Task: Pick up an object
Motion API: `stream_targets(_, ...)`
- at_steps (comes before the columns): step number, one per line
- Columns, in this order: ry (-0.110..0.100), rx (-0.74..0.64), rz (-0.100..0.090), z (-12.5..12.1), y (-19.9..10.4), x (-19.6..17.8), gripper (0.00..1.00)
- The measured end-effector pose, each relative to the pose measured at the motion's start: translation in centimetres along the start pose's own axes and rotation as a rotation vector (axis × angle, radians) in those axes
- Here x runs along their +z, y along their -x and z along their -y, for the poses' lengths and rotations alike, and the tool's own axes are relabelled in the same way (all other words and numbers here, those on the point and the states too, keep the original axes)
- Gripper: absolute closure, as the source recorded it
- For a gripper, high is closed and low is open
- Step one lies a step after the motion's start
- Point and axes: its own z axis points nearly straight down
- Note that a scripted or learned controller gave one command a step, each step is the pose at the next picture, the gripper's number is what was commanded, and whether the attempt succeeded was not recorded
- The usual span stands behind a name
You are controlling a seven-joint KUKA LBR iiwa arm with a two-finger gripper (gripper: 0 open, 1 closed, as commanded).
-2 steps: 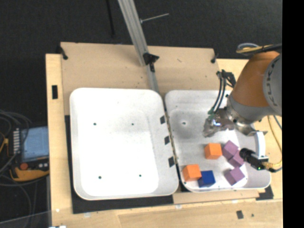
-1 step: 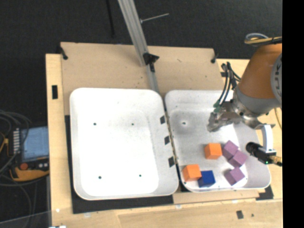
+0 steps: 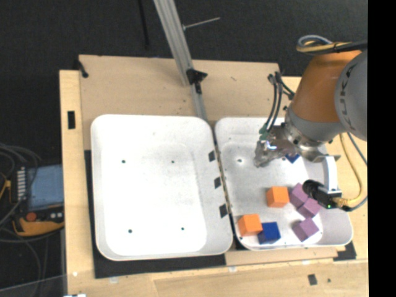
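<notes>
Two white bins side by side — the right bin (image 3: 244,138) holds two orange cubes (image 3: 278,196) (image 3: 250,224), a blue cube (image 3: 269,232) and purple blocks (image 3: 304,204). Left bin (image 3: 148,184) sits just beside it. Gripper (image 3: 267,152) hovers over the right bin's far end — can't tell its state.
</notes>
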Motion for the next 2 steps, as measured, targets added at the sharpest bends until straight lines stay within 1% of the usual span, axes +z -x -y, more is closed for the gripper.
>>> stream_targets(1,-0.004,0.001,0.0,0.3,-5.3,0.5,1.0)
stream_targets(2,-0.002,0.0,-0.001,0.1,-9.8,-0.8,1.0)
